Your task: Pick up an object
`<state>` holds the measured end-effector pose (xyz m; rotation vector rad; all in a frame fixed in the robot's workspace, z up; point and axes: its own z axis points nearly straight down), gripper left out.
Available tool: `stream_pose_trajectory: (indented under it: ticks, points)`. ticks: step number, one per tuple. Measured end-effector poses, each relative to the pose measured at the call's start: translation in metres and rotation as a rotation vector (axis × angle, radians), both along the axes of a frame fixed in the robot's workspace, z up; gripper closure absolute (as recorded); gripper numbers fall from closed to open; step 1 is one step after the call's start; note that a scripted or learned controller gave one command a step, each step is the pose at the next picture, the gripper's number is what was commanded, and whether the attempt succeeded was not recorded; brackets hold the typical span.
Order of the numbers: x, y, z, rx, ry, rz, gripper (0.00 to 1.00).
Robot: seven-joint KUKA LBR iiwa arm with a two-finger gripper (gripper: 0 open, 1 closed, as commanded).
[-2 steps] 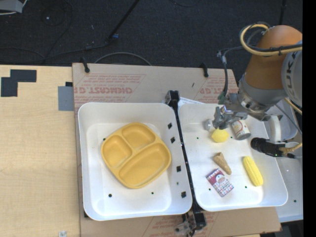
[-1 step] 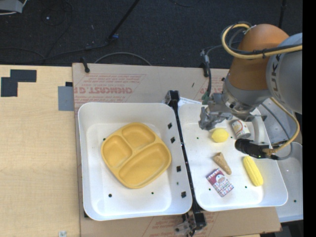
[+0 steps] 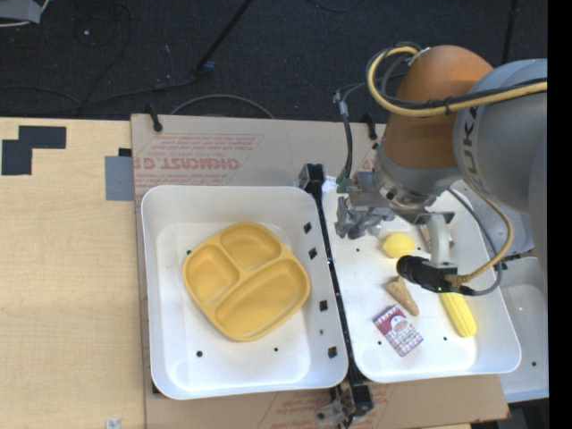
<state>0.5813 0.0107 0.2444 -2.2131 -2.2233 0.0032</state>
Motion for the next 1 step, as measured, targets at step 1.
stream_pose_trajectory:
  ticks: [1]
  points:
    - [-0.0077,0.0419,-0.0034,-0.001,0.001,0.0,1.0]
